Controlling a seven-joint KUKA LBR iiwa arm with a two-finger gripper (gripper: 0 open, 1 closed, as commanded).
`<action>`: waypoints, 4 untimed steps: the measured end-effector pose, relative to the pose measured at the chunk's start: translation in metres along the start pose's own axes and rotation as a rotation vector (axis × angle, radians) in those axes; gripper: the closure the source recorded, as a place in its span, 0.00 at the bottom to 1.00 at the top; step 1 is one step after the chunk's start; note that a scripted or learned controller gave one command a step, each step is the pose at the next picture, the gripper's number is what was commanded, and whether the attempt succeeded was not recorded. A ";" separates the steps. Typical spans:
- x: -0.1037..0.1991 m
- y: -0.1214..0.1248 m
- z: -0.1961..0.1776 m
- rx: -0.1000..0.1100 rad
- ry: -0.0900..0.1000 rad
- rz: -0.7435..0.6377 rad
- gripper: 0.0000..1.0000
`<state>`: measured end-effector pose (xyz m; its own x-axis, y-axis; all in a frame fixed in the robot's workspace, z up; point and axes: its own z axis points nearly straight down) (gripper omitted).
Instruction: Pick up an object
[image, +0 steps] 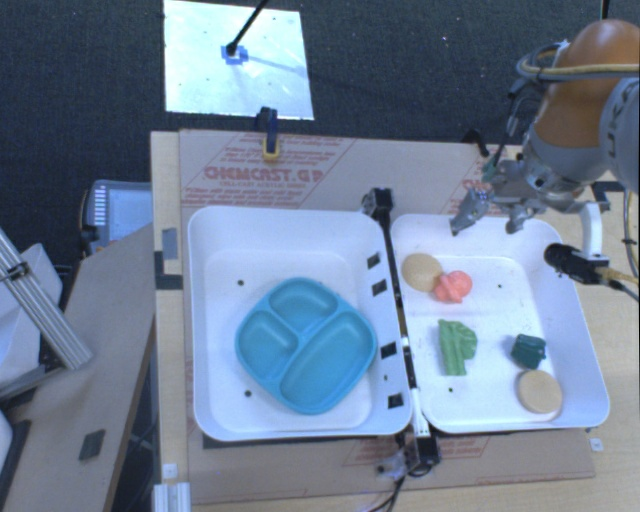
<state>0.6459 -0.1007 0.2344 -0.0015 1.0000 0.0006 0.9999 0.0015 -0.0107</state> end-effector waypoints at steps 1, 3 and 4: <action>0.000 0.002 -0.007 -0.012 -0.001 -0.002 0.00; 0.005 0.006 0.100 -0.008 -0.001 0.000 0.00; 0.006 0.010 0.146 -0.017 0.004 0.000 0.00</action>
<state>0.6539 -0.0944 0.0887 -0.0013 1.0000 0.0042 1.0000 0.0013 0.0060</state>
